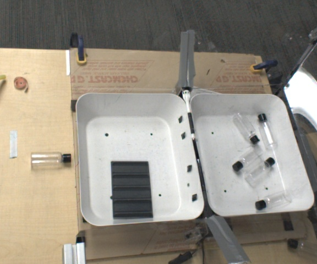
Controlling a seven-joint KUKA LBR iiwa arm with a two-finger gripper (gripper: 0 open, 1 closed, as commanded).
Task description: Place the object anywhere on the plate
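Several clear capped vials lie loose in the right bin, apparently as pick stock; the dark ribbed plate sits flat in the left bin, ready as the target. The claw's state cannot be told

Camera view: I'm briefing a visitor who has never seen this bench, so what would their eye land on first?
Probably the dark ribbed plate, lying flat in the near part of the left bin, stark against the white. Next, the cluster of clear bottles with black caps scattered across the right bin. One more clear bottle lies on its side on the wooden table, left of the bins.
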